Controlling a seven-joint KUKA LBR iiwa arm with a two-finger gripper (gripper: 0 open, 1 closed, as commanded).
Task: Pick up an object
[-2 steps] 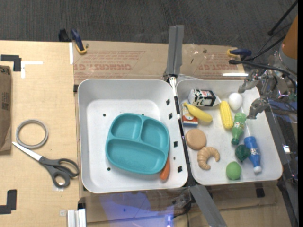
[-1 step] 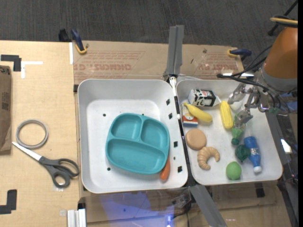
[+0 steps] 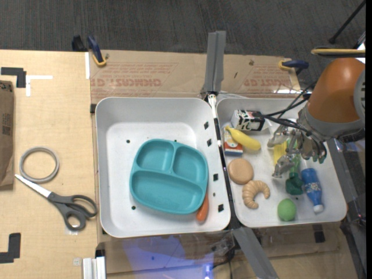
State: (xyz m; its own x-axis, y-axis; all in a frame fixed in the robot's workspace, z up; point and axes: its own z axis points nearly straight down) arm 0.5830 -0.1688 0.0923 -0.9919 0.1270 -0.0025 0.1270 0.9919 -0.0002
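My gripper [image 3: 289, 156] hangs low over the right bin [image 3: 264, 215], near its right side, on the grey arm with the orange band [image 3: 342, 90]. Just under it lie a yellow object [image 3: 279, 152] and a dark green object [image 3: 294, 184], both partly hidden by the gripper. A blue bottle [image 3: 312, 188] lies just right of them. A green ball [image 3: 286, 209] sits at the front. Left of the gripper are a croissant [image 3: 255, 191], a round bread roll [image 3: 240, 170], a banana [image 3: 244, 138], a small red and white box [image 3: 233, 149] and a black and white carton [image 3: 249, 120].
The left bin [image 3: 110, 156] holds a teal divided plate [image 3: 169, 176] with an orange carrot [image 3: 202, 210] at its front right edge. On the bench to the left lie scissors [image 3: 61, 201] and a tape roll [image 3: 39, 163]. Cables [image 3: 285, 114] run from the arm across the right bin's back.
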